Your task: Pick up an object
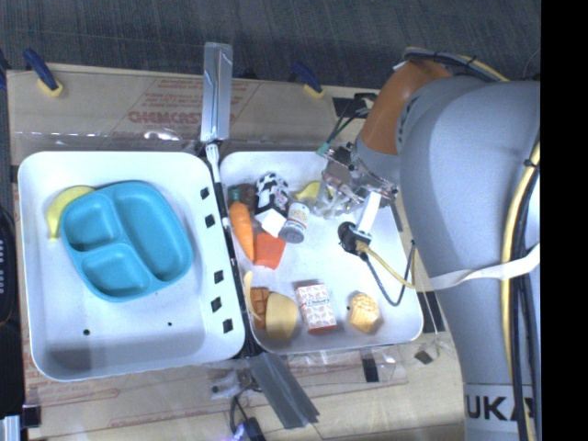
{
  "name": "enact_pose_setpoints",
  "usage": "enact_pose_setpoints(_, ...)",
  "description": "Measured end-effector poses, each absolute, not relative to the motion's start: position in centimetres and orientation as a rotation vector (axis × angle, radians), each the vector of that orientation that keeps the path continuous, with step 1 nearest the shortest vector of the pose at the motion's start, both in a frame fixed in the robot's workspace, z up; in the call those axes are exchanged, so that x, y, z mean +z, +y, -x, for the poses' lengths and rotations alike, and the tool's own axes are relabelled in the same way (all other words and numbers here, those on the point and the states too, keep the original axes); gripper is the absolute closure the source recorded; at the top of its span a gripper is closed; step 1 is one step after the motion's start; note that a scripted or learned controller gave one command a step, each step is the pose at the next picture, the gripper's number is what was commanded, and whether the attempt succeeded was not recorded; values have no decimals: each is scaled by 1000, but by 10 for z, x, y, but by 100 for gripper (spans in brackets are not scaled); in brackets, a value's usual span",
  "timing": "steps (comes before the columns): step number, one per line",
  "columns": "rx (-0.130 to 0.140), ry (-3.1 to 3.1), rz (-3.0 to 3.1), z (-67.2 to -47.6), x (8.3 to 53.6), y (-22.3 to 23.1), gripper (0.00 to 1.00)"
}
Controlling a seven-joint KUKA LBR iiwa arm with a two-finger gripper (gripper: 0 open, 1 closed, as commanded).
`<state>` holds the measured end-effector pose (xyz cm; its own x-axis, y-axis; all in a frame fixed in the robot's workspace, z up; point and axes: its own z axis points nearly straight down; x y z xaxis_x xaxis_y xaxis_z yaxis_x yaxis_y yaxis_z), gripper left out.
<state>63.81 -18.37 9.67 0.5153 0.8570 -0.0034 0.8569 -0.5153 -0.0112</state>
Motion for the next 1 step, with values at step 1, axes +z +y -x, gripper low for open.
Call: enact_pose_setpoints(1, 11, -1765, 2590, -656, 89, -196, 100)
